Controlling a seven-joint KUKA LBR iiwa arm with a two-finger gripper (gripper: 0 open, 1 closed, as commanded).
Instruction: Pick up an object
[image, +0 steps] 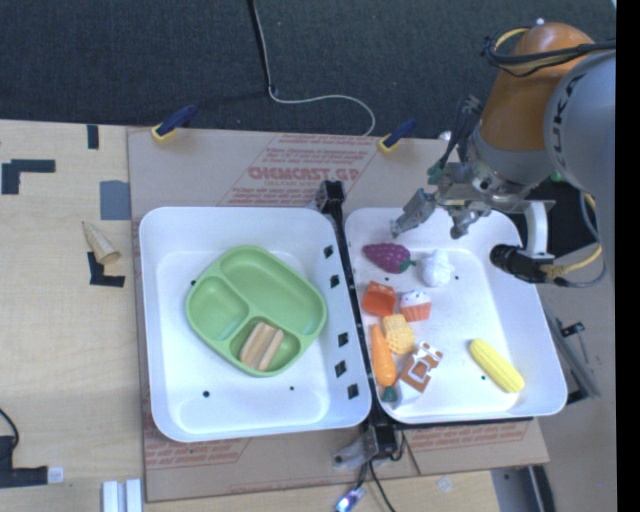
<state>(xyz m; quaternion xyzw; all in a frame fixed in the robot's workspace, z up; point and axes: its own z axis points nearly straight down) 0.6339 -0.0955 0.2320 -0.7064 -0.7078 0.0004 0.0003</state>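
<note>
gripper (436, 216) hanging in the upper right of the frame over the far rim of the right bin (520, 400), fingers spread apart with nothing between them. grey arm (560, 90) with orange band reaching in from the right edge. candidate objects clustered along the left half of that bin: purple eggplant-like piece (386, 256) closest to the tool, just below and left of it; small white piece (436, 267) just beside that; further toward the lower frame an orange block (378, 299), a carrot (383, 360) lying along the bin's left wall, and a yellow corn cob (496, 365) alone, well apart toward the lower right.

probably best to aim for the corn cob or the purple piece: lone cob leaves room for both fingers, while the crowded middle risks clipping neighbours. worth turning the wrist so fingers straddle the short axis, descending straight, closing only once low enough. left bin (170, 400) holding a green divided plate (255, 300), mid-left of frame, no concern here.
</note>
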